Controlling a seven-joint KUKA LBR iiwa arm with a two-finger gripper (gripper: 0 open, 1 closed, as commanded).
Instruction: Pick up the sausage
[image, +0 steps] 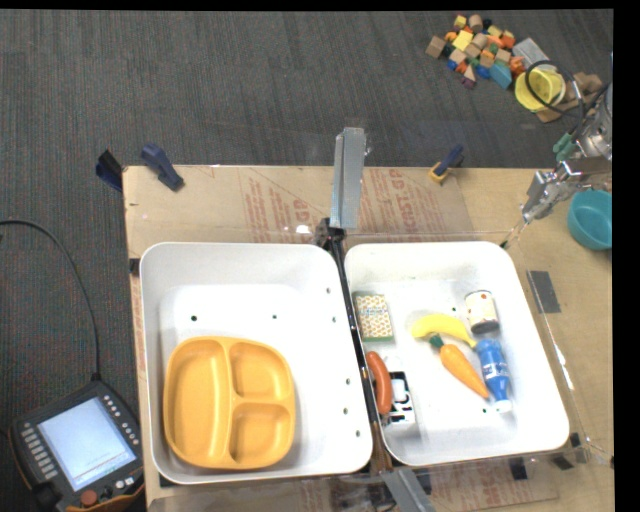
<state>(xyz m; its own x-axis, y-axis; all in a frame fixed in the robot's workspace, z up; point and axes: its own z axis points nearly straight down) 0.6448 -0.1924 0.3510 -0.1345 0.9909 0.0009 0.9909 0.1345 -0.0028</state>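
Observation:
The sausage (380, 382) is a short reddish-brown link lying lengthwise against the left wall of the right bin (430, 262), near its front. It touches a small black-and-white item (401, 398) on its right. My gripper (541, 198) hangs at the far right, above the bench's back right corner. It is outside both bins, well away from the sausage, and nothing shows between its fingers. At this size I cannot make out how the fingers stand.
The right bin also holds a green patterned box (373, 316), a banana (441, 325), a carrot (463, 369), a blue bottle (492, 372) and a small jar (481, 310). A yellow divided plate (230, 402) lies in the left bin (240, 268). A teal bowl (592, 218) sits at the right.

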